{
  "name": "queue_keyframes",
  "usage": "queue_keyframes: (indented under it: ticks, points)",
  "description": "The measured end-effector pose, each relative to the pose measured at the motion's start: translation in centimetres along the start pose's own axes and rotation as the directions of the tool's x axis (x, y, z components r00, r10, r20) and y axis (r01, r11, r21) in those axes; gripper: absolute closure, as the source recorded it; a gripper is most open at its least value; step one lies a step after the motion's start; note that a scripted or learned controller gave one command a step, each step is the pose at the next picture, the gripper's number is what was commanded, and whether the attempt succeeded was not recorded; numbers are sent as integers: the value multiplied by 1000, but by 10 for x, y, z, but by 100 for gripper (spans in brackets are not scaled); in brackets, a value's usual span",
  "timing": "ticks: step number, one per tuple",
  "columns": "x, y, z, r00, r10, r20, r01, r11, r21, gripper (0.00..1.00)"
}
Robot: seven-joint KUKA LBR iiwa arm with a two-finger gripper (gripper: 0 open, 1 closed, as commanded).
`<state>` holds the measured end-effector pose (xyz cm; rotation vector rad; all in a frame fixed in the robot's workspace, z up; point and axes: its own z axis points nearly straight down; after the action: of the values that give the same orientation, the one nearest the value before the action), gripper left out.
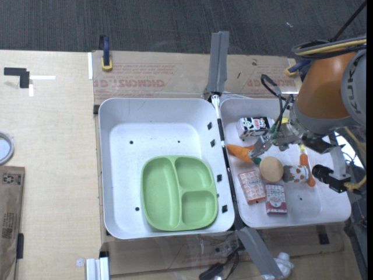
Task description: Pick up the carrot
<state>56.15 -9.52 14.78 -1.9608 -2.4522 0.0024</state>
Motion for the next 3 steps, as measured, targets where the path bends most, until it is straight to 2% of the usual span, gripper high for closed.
queue_keyframes:
  ticks: [1, 2, 3]
  points:
    - [-6, 13, 57, 998, -62, 0, 62, 998, 0, 0]
    - [-23, 53, 56, 971, -241, 1, 241, 971, -2, 0]
    - [-24, 53, 47, 971, -237, 2, 237, 971, -3, 100]
